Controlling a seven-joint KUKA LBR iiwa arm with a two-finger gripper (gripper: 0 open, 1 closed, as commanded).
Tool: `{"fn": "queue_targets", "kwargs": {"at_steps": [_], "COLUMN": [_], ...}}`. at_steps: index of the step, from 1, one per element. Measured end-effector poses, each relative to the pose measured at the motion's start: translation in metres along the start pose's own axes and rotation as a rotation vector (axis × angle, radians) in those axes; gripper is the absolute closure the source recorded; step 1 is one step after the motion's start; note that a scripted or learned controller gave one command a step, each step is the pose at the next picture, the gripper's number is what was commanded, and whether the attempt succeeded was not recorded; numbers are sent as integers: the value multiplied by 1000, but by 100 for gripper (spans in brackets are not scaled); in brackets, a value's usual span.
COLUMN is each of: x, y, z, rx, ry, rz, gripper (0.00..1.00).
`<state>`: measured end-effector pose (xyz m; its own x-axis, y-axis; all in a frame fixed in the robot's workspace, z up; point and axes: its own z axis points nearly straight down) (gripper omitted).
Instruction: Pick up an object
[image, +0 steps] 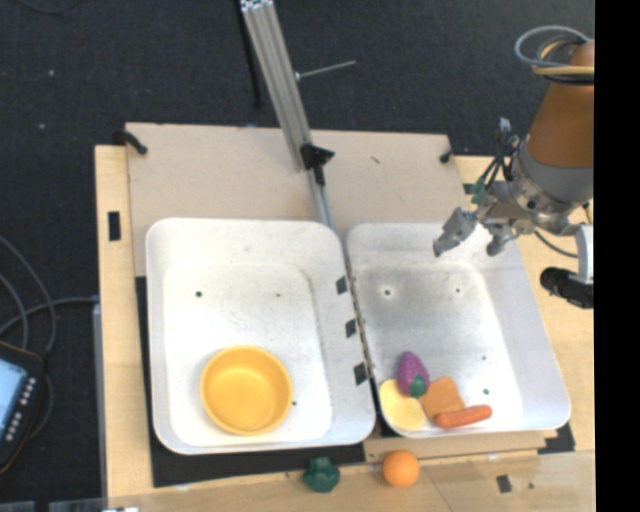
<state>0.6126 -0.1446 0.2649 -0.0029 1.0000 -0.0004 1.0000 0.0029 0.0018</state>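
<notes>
Gripper (472, 238): fingers spread apart, holding nothing, above the right bin's (520, 330) far edge.
Toys: purple piece (411, 371), orange block (442, 396), carrot (463, 417), pale disc (399, 406) clustered in that bin's near-left corner.
Left bin (180, 290): yellow bowl (246, 389).

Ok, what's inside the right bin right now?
In the right bin, near corner: a purple piece, an orange block, a red-orange carrot-like piece and a pale yellow disc. The block partly covers the disc.

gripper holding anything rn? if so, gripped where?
Nothing held. The gripper hangs open over the far end of the right bin, with no object between its fingers. The toys sit clustered at that bin's near edge.
</notes>
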Motion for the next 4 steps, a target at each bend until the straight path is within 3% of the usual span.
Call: {"fn": "queue_targets", "kwargs": {"at_steps": [1, 4], "x": [0, 9], "y": [0, 6], "z": [0, 156], "rx": [0, 2], "ry": [0, -1], "rz": [0, 4], "gripper": [0, 0]}}
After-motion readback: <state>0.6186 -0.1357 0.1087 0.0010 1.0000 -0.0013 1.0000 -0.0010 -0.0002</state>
